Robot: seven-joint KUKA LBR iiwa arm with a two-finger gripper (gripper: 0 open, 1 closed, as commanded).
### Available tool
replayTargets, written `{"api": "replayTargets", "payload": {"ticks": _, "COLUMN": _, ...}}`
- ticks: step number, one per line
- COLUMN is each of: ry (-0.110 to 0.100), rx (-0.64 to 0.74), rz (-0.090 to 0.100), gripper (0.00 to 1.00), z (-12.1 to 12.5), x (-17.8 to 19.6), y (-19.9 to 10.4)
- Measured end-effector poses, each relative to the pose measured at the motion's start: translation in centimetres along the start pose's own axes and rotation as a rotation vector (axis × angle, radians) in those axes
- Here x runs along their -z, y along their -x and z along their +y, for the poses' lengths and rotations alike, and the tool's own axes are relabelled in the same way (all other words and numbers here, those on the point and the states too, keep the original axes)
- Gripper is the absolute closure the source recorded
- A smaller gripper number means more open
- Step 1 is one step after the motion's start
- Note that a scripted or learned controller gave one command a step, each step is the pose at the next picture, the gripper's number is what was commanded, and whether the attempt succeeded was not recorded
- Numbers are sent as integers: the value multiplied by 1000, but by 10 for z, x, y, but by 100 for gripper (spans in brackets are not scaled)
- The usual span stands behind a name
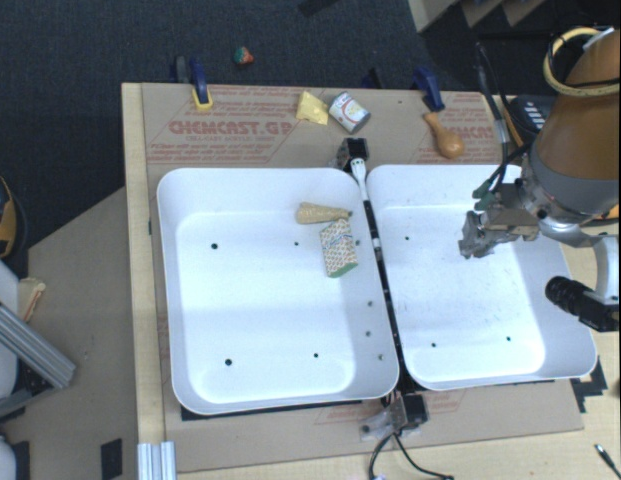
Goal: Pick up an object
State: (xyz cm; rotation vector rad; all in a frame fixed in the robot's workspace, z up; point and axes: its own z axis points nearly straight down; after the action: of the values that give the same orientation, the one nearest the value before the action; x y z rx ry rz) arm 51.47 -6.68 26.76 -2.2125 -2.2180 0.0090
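Note:
In the left bin a tan cone-shaped piece lies near the back right corner. Just in front of it rests a green-and-white patterned packet. My gripper hangs over the right bin, toward its back right part, well to the right of both objects. I see nothing between its fingers.
On the board behind the bins lie a yellow wedge, a small white box and a wooden-handled item. Blue clamps hold the back edge. A black brush rests on the divider. A black part juts in at right.

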Motion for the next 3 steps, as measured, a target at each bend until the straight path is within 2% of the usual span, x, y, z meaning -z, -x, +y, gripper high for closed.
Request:
{"api": "replayTargets", "payload": {"ticks": 1, "ry": 32, "rx": 0, "rz": -6, "gripper": 100, "z": 33, "x": 160, "y": 7}}
{"api": "replayTargets", "payload": {"ticks": 2, "ry": -2, "rx": -6, "rz": 0, "gripper": 100, "z": -17, "x": 54, "y": 24}}
{"api": "replayTargets", "payload": {"ticks": 3, "ry": 16, "rx": -9, "rz": -6, "gripper": 100, "z": -37, "x": 88, "y": 78}}
